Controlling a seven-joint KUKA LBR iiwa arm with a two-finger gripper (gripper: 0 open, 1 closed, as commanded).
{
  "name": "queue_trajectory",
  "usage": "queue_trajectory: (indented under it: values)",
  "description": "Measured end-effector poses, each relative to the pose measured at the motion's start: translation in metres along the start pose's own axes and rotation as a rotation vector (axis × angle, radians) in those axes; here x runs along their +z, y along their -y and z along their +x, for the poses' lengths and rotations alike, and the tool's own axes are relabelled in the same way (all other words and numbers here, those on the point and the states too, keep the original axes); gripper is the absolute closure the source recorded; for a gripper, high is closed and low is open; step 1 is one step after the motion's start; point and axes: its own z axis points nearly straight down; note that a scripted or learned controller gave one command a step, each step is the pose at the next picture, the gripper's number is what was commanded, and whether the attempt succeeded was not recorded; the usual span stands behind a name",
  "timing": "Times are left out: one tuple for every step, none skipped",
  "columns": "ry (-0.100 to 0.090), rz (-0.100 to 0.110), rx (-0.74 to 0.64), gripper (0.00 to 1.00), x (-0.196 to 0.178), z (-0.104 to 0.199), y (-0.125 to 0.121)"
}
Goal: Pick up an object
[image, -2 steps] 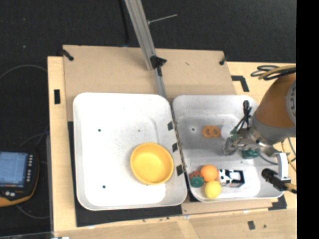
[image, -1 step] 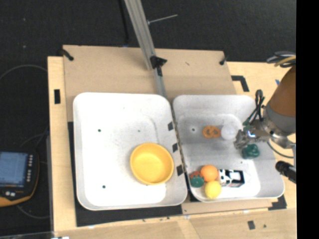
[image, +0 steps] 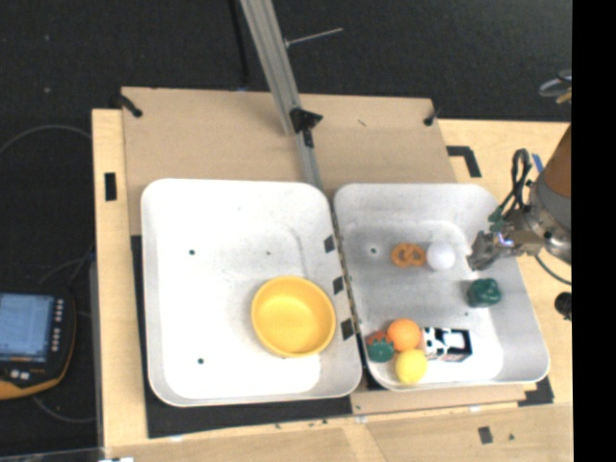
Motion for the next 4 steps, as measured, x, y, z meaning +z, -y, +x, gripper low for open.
queue_trajectory:
  values:
    - [-0.003, 0.006, -0.004, 1.0, 0.006, 0.057, -0.008]
    - [-0.004, 0.006, -0.005, 1.0, 0.006, 0.112, -0.022]
    - [-0.006, 0.007, -0.006, 1.0, -0.001, 0.173, -0.017]
    - [-0.005, 0.007, -0.005, 1.0, -0.002, 0.22, -0.027]
